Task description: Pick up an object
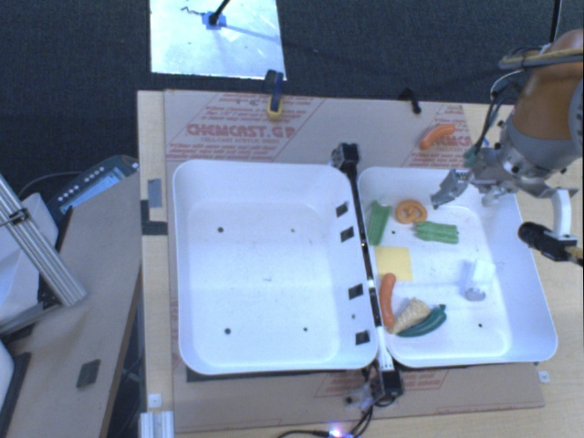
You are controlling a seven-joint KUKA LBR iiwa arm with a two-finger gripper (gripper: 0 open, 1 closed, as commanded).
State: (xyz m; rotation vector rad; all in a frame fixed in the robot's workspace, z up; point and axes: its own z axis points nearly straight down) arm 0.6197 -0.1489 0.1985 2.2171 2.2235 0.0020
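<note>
You have the arm (547, 99) coming in from the right with its gripper (453, 188) hovering over the far edge of the right bin (520, 336), and nothing sits between its fingers; whether they are spread or pressed together I cannot tell from this slant. All the candidates lie in that right bin: an orange coil (411, 212) just left of and slightly nearer than the gripper, a green pod (437, 233) beside it, a second green piece (377, 222) against the left wall, a yellow square (394, 263), a carrot (388, 301), a corn piece (411, 313) touching a dark green pepper (424, 323), and a small clear item (472, 279) on the right. The left bin (265, 272) holds no objects, and 1 orange piece (438, 136) lies outside on the board. I judge the coil or the pod the best target: both are close and stand apart from the walls. Centre over 1 item, align the fingers across its narrow width, and descend straight. Avoid the corn and pepper cluster, where 2 things touching may spoil the grasp.
</note>
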